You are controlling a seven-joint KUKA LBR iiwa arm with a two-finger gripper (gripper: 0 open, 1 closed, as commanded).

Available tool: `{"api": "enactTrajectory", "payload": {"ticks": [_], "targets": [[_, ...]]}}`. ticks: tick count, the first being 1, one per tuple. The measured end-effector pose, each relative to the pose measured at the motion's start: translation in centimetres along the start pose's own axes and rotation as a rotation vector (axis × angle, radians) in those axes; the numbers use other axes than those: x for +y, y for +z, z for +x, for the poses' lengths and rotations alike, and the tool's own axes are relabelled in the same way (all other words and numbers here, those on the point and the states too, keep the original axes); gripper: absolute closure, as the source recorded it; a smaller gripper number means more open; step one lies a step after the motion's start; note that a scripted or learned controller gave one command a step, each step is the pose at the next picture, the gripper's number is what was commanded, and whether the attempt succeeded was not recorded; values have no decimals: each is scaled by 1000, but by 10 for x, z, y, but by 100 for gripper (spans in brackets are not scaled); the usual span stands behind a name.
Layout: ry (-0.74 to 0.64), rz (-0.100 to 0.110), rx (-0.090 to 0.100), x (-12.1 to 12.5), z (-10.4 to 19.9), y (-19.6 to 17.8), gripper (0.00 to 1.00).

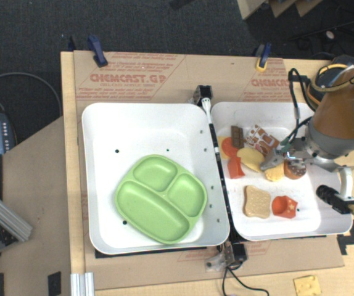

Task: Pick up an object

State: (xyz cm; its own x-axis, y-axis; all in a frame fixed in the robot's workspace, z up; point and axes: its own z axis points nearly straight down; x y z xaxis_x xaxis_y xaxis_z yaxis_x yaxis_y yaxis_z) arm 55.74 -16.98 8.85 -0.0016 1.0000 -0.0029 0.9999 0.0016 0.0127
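The right bin (331,217) holds several toy foods. A slice of toast (256,201) and a red pepper piece (284,206) lie near its front. A yellow lump (250,159), an orange strip (235,167), a red tomato (227,146), a dark brown bar (237,135) and a brick-patterned box (262,140) crowd its far left part. My gripper (283,163) hangs low over the middle of this bin. It is just right of the yellow lump and above a small yellow wedge (274,174). A dark red round item (295,169) sits right under it.
The left bin (103,128) carries a green divided plate (160,197). A black divider (214,143) runs between the bins. The arm's orange band (340,113) and cables (297,97) hang over the right bin's far right corner. A black part (332,199) juts over its right rim.
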Motion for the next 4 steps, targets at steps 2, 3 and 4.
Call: {"api": "enactTrajectory", "payload": {"ticks": [2, 3, 4], "targets": [[-9, 4, 6, -12, 102, -102, 100], [1, 12, 3, -14, 95, -97, 0], [8, 22, 4, -82, 60, -60, 0]]}}
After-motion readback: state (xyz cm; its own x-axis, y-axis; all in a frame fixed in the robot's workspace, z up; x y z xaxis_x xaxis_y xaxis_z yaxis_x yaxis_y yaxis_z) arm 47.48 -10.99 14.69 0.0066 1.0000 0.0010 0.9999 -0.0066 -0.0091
